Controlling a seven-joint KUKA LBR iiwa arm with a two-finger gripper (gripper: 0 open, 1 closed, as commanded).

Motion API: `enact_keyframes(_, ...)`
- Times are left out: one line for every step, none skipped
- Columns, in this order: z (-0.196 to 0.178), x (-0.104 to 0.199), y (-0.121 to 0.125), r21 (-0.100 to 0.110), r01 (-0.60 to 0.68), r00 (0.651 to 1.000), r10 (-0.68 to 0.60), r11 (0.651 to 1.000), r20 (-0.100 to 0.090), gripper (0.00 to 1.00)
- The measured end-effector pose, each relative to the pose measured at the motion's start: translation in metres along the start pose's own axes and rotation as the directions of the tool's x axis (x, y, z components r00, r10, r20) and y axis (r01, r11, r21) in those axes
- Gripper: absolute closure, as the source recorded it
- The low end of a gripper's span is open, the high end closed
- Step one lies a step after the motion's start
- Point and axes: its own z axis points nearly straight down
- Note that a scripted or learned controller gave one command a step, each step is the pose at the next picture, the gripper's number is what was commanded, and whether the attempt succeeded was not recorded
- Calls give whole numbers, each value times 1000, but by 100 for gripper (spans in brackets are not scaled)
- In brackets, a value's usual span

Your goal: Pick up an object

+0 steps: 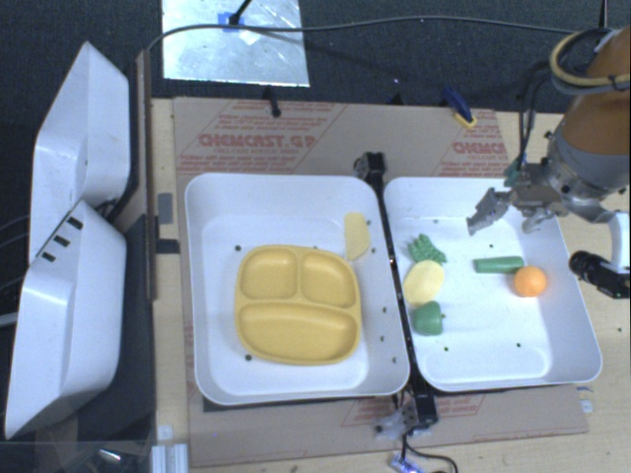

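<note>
A dark carpeted floor (79,8) surrounds the wooden bench (166,294), whose top wears a printed brown cardboard sheet (296,136), with a shiny metal plate (235,28) (blue tape on it) beyond the bench and white housings (69,254) beside it.

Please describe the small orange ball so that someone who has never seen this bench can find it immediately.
Look at the right bin of the two white bins. Near its right wall, below the gripper, lies the orange ball, just right of a short green stick. It is the one round, orange thing there; its neighbours are green or pale yellow.
</note>
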Motion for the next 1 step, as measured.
enact_keyframes(-3, 0, 1, -6, 0, 1000, 0, 1000, 0, 0)
